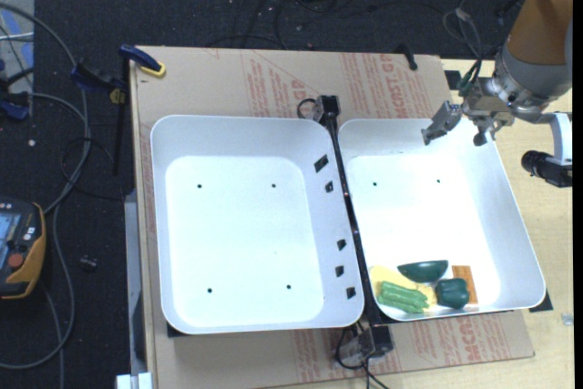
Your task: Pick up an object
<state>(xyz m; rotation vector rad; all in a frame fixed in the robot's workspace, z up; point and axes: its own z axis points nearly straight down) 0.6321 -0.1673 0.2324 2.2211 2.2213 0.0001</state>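
In the near corner of the right bin [496, 187] lies a small cluster of objects: a dark green bowl-shaped piece [424, 270], a light green ridged object [403, 296], a teal block [453, 292], a yellow flat piece [386, 276] and an orange piece [465, 273]. My gripper [460, 129] hangs above the far right edge of that bin, well away from the cluster. Its two fingers are spread apart with nothing between them.
The left bin [241, 223] sits beside the right one, with a black clip strip [339, 196] between them. Both rest on a cardboard sheet [273, 77]. Cables and a blue-yellow clamp [141, 61] lie off the bench's far left.
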